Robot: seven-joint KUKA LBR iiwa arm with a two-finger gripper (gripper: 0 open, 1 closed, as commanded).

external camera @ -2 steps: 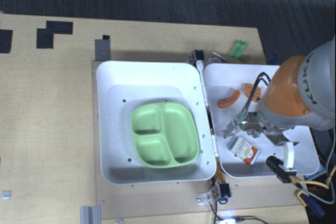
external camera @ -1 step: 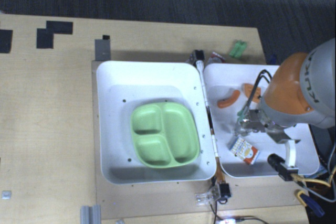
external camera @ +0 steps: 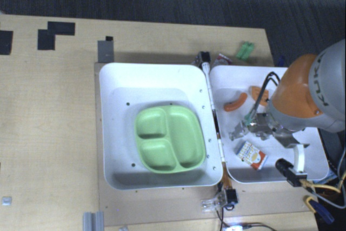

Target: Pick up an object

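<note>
The nearest candidate was a small flat packet (external camera: 252,154), white with some orange and red print, lying on the floor of the right bin (external camera: 227,167) toward its front. Farther back in the same bin lay an orange sausage-shaped piece (external camera: 235,103), and behind it another orange thing (external camera: 258,94) which my own cable partly covered. My jaws (external camera: 246,126) hung low over the middle of this bin, between the packet and the sausage piece, close to both. I judged that I was in the approach step, with the grasp not yet made, because nothing was visible between my fingers. I cannot tell whether the jaws were spread or pressed together: from above they appeared as a tangle of grey metal, and my wrist with its orange band (external camera: 294,92) hid the part behind them. I also could not say whether the tips touched the bin floor or stayed just above it. The next move, in my opinion, called for choosing one target, probably the packet, centring over it and going down flat enough to catch its thin edge, which may slip. The left bin (external camera: 108,116) held a green tray with three compartments (external camera: 170,138), well apart from me. Beyond the bins, on the table (external camera: 48,132), a green thing (external camera: 245,51) was too small to identify.
</note>
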